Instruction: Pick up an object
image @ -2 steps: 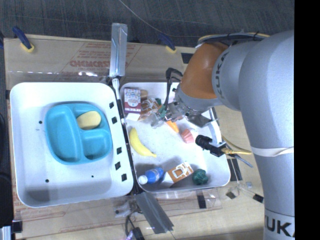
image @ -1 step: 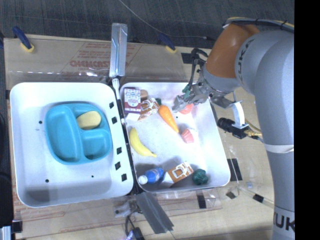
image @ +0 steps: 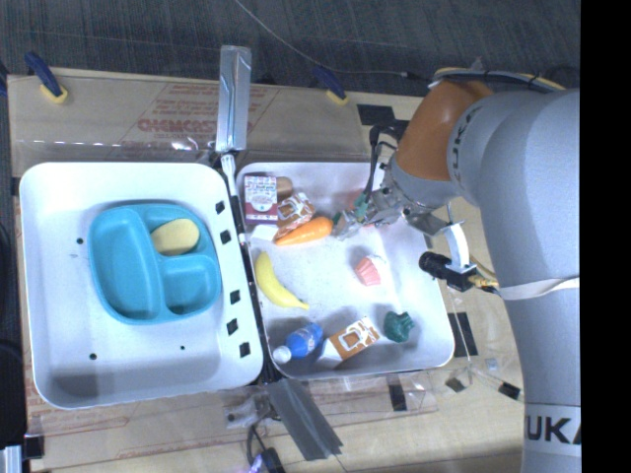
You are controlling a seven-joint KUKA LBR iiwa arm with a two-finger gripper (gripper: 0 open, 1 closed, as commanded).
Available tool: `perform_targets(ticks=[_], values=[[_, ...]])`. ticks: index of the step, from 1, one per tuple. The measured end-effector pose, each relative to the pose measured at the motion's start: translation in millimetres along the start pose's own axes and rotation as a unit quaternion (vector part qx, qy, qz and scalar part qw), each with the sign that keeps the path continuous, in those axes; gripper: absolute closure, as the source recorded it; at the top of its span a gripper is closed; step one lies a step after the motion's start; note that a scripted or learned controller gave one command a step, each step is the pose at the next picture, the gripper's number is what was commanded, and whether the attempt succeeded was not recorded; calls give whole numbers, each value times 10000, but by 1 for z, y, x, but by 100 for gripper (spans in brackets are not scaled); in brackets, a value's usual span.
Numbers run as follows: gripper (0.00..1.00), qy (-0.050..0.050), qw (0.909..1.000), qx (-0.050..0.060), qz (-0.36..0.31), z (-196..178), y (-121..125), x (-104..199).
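My gripper (image: 347,221) reaches down into the right bin (image: 424,348) from the right, its tip just right of the orange carrot (image: 304,232). Whether anything is between its fingers cannot be made out. Around it lie a red and white carton (image: 259,195), a small packet (image: 294,208), a yellow banana (image: 275,282), a pink cupcake toy (image: 369,270), a dark green toy (image: 397,326), an orange and white box (image: 355,338) and a blue bottle (image: 301,343).
The left bin (image: 59,363) holds a blue divided plate (image: 148,264) with a yellow lump (image: 175,236) on it. A metal bar (image: 233,97) stands at the divider between the bins. The grey arm covers the bench's right side.
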State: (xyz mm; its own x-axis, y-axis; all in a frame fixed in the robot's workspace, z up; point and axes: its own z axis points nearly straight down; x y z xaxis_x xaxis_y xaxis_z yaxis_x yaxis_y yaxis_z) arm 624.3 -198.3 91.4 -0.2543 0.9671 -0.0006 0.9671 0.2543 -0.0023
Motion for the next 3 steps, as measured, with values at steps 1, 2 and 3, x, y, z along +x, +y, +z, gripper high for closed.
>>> perform_targets(ticks=[1, 2, 3], values=[[0, -16, 9861, -28, -1662, -60, 7, 16], [0, 3, 9976, -12, -688, -1, 37, 53], [0, -15, 9958, -66, -910, -108, 67, 115]])
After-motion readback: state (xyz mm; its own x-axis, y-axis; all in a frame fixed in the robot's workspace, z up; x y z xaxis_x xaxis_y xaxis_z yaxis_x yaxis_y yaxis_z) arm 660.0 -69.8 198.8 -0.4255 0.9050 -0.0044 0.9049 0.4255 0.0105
